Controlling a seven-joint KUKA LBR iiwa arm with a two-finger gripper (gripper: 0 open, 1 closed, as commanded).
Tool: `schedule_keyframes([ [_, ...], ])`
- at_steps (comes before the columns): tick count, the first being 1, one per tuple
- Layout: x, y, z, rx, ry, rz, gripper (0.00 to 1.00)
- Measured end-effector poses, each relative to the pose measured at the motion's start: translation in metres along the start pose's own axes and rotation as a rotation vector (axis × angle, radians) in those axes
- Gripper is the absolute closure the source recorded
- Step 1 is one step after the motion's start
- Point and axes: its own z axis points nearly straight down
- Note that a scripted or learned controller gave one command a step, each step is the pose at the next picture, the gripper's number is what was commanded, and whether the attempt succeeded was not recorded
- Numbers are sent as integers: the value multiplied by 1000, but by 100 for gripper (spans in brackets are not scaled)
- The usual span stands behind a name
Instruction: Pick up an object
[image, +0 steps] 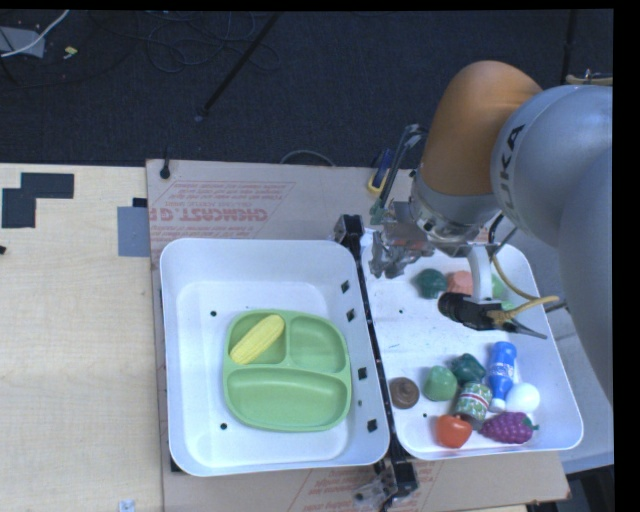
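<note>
Left bin (190, 300): green divided plate (288, 372), yellow corn (256, 338) in its upper-left compartment, apparently a drop-off side. Right bin (560, 420): candidate objects cluster along the near-right corner — tomato (453, 431), purple grapes (508, 428), blue bottle (501, 365), brown disc (404, 392) — well apart from the arm. Tool (392, 255) hangs over the bin's far-left corner, just beside a dark green piece (432, 283); its spread cannot be told. Nothing seen pinched.
</note>
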Motion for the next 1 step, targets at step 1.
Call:
schedule_keyframes([
  [1, 7, 1, 12, 3, -1, 0, 100],
])
